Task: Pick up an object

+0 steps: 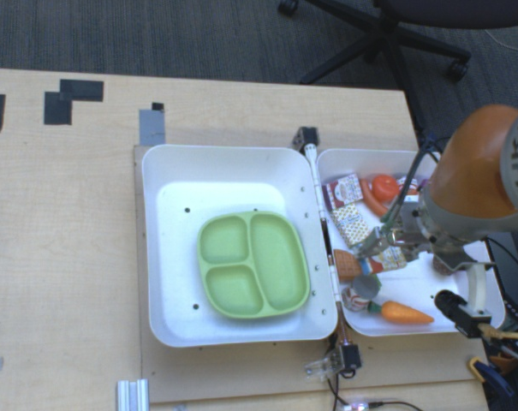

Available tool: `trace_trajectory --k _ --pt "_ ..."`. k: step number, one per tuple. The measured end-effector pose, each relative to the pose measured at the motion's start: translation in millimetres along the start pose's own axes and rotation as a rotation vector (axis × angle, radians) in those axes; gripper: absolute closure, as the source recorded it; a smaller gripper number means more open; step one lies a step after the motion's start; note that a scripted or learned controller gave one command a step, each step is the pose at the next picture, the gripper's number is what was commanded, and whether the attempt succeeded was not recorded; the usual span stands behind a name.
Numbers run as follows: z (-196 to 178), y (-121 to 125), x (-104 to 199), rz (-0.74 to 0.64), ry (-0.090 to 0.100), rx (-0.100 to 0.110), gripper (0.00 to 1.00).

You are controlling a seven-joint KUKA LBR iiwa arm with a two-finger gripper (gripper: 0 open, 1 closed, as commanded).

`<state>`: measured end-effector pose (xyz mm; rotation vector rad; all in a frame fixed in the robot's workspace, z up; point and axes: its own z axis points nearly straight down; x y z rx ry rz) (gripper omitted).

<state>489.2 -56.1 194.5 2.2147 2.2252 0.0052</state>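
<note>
Orange carrot (406, 313) lies below the end effector (380, 245), fingers unclear.

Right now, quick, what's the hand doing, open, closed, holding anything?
Hand: low in the right bin, among the packets; cannot be told whether open, closed, or holding anything.

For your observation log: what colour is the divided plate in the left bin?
Light green; the plate shows clearly in the camera view.

Robotics lab: plywood bench (62, 229), white bins (156, 255), office chair base (370, 24), carpet.
</note>
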Motion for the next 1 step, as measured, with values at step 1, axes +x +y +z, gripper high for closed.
trace_trajectory --k 1 --pt "10.4 91.1 54.2 0.000 0.000 0.001 1.00"
